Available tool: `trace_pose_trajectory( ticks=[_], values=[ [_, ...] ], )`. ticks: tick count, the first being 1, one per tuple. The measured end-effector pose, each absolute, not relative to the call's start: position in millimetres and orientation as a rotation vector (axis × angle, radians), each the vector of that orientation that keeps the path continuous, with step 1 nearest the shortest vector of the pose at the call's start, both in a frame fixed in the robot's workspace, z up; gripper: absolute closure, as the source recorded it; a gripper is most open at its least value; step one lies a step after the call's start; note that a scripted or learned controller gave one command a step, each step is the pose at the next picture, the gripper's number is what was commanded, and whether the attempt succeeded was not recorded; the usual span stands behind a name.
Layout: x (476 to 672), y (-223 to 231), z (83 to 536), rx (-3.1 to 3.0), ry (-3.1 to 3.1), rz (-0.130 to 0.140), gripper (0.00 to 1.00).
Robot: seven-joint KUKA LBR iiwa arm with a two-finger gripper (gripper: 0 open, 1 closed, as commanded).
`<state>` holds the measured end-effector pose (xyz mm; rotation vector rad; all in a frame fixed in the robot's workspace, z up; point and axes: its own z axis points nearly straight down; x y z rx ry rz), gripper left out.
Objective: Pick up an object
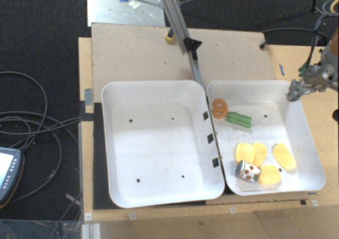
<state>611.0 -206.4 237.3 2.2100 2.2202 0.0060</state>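
gripper (294, 91) sits over the right bin's (310, 142) far rim, can't tell its grip; green piece (239, 120) lies well left of it.

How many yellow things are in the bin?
4, all in the right bin: two touching at lower middle, one right, one by the front wall. The spotted box may hide more.

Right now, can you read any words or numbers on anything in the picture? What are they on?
No words or numbers can be read here.
The small box in the right bin has red and green spots, but any print is too small to read.
The screen at the left edge is too blurred to read.
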Motion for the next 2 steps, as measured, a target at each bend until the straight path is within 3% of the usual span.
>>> trace_pose_trajectory(
  ticks=[1, 2],
  values=[
    [612.1, -206, 237, 2.213, 2.225, 0.002, 1.00],
    [611.5, -154, 247, 2.209, 2.232, 0.005, 1.00]
  ],
)
